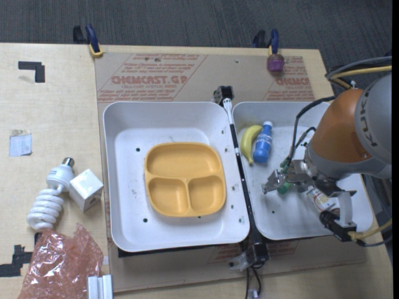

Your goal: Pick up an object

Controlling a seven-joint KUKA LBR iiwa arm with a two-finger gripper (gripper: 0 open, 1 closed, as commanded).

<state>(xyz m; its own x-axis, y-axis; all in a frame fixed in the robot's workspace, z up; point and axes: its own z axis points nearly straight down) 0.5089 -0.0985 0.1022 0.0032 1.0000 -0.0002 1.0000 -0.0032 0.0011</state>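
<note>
My gripper [274, 184] hangs low over the middle of the right bin [274, 223], below the arm's orange band. A small green item [285, 187] shows right at the gripper; whether it is held is unclear. A yellow banana [248, 142] and a blue bottle with a white cap [262, 143] lie side by side at the bin's far left, apart from the gripper. A small pale bottle with a brown label [317, 199] lies partly under the wrist.
The left bin [124, 185] holds a yellow divided plate [186, 179]. A black divider runs between the bins. On the bench at the left lie a spiral light bulb [50, 198], a white cube [86, 189] and a pink plastic bag [59, 266].
</note>
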